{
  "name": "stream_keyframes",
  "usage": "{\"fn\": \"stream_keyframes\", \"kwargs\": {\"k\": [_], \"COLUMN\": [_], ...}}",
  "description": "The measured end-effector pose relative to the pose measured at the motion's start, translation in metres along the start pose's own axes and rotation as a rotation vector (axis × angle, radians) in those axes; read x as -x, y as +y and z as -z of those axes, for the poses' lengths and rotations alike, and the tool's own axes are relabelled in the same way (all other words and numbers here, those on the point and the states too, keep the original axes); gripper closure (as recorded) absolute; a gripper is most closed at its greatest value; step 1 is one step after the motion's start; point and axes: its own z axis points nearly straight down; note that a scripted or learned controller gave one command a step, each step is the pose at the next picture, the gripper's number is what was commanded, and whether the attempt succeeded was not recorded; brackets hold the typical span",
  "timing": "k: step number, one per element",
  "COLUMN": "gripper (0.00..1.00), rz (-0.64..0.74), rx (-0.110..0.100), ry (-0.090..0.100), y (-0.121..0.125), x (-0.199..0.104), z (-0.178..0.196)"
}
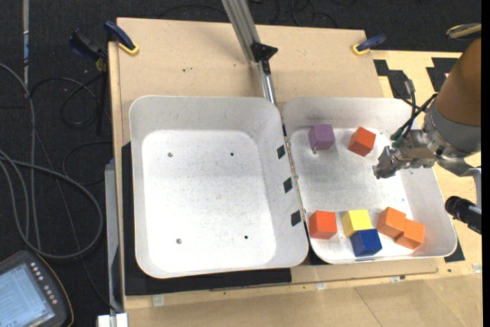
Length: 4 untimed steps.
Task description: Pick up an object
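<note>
The left bin (203, 188) holds nothing to lift; every block sits in the right bin (348, 180). I judge this the approach step: the jaws (385, 167), whose state I cannot tell, hang just right of the orange block (362, 141), purple block (321, 137) beyond. Open floor lies mid-bin; the lower cluster hugs the rim.

Wooden bench (191, 57): two white bins, left bin (145, 188), right bin (348, 107).

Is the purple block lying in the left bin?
No. The purple block sits in the right bin, near its upper left corner, beside an orange block.
</note>
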Motion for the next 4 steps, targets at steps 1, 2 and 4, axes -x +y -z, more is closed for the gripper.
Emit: {"fn": "stream_keyframes", "kwargs": {"k": [1, 2, 4], "gripper": [1.00, 1.00, 1.00], "rz": [0.001, 0.005, 0.004], "rx": [0.001, -0.004, -0.008], "ry": [-0.001, 0.003, 0.003], "y": [0.003, 0.020, 0.048], "x": [-0.007, -0.068, -0.164], "z": [0.046, 0.045, 0.018]}}
